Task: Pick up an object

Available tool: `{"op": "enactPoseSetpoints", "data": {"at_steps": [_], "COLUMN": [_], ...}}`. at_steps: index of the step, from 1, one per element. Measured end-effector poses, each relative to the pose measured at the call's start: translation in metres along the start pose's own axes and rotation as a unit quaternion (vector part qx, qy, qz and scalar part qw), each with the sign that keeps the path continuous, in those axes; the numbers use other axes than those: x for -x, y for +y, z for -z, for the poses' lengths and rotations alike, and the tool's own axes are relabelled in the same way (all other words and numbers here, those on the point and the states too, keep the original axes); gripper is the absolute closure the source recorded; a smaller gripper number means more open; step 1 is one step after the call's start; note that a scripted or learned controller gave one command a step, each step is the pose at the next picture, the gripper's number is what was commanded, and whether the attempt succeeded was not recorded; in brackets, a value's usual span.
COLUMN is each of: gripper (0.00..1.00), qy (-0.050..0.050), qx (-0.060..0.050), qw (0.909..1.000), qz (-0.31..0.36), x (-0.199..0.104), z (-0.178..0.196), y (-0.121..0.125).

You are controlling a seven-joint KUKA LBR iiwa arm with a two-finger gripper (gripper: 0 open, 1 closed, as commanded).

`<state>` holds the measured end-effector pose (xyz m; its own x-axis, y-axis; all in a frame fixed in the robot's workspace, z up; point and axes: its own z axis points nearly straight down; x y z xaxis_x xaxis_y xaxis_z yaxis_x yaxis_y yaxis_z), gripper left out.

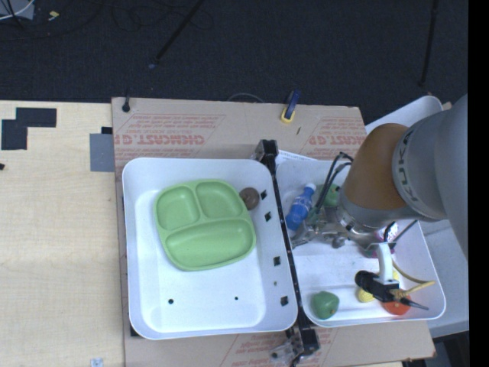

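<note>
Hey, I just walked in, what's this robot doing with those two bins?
The arm is reaching into the right bin, with its gripper down low next to a blue bottle. I can't see that it holds anything. A green lump lies at that bin's near edge. The left bin has a green plate and a small brown ball.

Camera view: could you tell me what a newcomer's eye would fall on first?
The green three-compartment plastic plate dominates the left white bin. The grey arm with its orange band looms over the right white bin, beside a blue plastic bottle; a green rounded lump lies near its front wall.
</note>
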<state>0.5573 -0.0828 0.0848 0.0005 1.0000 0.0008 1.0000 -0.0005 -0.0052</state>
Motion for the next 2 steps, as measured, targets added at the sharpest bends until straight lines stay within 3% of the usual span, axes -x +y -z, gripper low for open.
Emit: {"op": "enactPoseSetpoints", "data": {"at_steps": [1, 2], "gripper": [1.00, 1.00], "qy": [0.001, 0.000], "qx": [0.000, 0.003], "qw": [1.0000, 1.0000], "qz": [-0.003, 0.000], "x": [0.001, -0.001], "z": [0.012, 0.072], "y": [0.000, 0.007]}}
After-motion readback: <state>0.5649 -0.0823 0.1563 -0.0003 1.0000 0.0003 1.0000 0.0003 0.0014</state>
